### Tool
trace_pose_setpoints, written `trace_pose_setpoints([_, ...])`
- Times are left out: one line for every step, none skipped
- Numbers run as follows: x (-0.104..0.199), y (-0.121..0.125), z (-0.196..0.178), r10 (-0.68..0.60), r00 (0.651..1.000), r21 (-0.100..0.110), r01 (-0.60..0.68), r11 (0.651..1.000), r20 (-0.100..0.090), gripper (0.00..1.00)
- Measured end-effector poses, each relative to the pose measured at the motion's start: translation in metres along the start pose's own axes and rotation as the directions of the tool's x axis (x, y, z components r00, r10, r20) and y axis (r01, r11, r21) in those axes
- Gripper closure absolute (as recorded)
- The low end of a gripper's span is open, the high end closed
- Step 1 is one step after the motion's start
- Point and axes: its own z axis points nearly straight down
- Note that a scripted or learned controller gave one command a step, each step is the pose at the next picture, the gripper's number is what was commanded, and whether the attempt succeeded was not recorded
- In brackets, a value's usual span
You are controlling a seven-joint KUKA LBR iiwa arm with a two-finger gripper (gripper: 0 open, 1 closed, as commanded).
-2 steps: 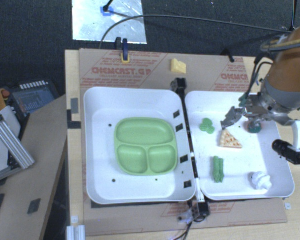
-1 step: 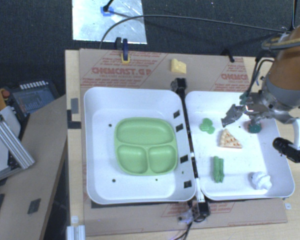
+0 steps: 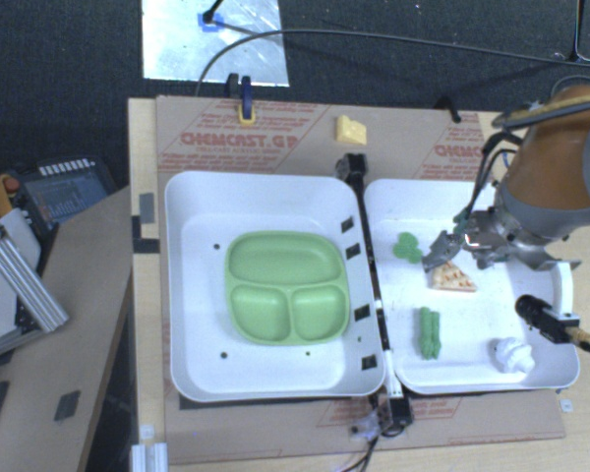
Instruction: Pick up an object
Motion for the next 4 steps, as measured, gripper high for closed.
trace_pose_setpoints([0.007,-0.007,0.057,0.000,1.000,0.000,0.000,1.000,-0.001,0.00])
trace_pose_setpoints([0.007,-0.007,0.109,0.000,1.000,0.000,0.000,1.000,-0.001,0.00])
trace_pose_setpoints([0.007,-0.005,0.096,0.000,1.000,-0.005,0.000,1.000,0.001,1.00])
trace_pose_setpoints([0.007,-0.001,0.032,-0.003,1.000,-0.010,0.004,1.000,0.002,1.00])
